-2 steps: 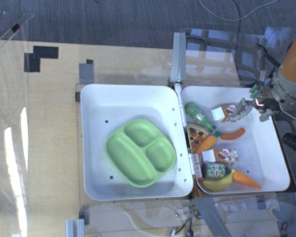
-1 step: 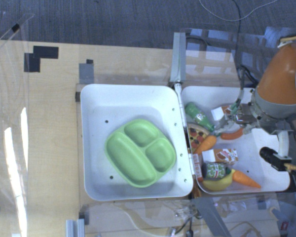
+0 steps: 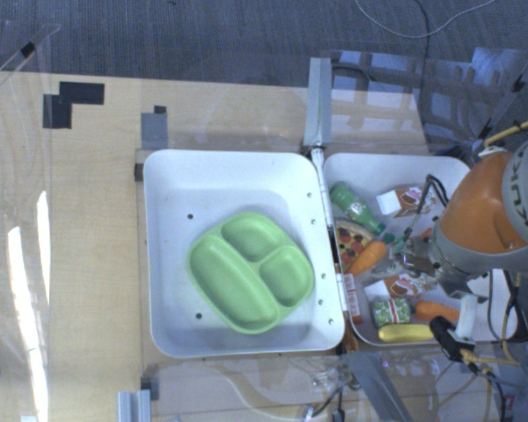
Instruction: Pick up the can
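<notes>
The right bin (image 3: 396, 160) holds a heap of toy food. A small can with a green label (image 3: 390, 311) lies near the bin's front edge, next to a red-and-white package (image 3: 407, 286). Another red-and-white item (image 3: 411, 199) lies toward the back. My gripper (image 3: 415, 251) hangs low over the middle of this bin, just right of an orange carrot (image 3: 368, 257) and a little behind the green-labelled can. The grey and orange wrist (image 3: 480, 214) hides the bin's right part. I see nothing clearly held.
A green bottle (image 3: 355, 207), a pizza slice (image 3: 350, 234), a banana (image 3: 405, 331) and a second carrot (image 3: 437, 309) crowd the right bin. The left bin (image 3: 167, 236) holds a green divided plate (image 3: 251, 272). A metal divider (image 3: 318, 104) stands behind the bins.
</notes>
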You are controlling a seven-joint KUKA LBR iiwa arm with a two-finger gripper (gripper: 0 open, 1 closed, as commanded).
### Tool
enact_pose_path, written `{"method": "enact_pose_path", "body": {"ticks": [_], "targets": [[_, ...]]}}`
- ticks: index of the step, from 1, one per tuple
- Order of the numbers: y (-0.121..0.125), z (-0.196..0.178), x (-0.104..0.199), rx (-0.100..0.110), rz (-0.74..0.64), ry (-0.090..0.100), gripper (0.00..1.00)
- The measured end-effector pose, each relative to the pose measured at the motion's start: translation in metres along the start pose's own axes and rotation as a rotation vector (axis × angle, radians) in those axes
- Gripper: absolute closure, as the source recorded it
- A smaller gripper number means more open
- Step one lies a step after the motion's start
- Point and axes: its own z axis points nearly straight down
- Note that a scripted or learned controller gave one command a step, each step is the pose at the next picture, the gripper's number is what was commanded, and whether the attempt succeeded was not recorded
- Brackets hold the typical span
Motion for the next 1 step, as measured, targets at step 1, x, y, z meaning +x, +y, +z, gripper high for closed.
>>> {"method": "enact_pose_path", "body": {"ticks": [1], "targets": [[0.0035,-0.0124,-0.001,-0.009,0.001,-0.002,1.0]]}}
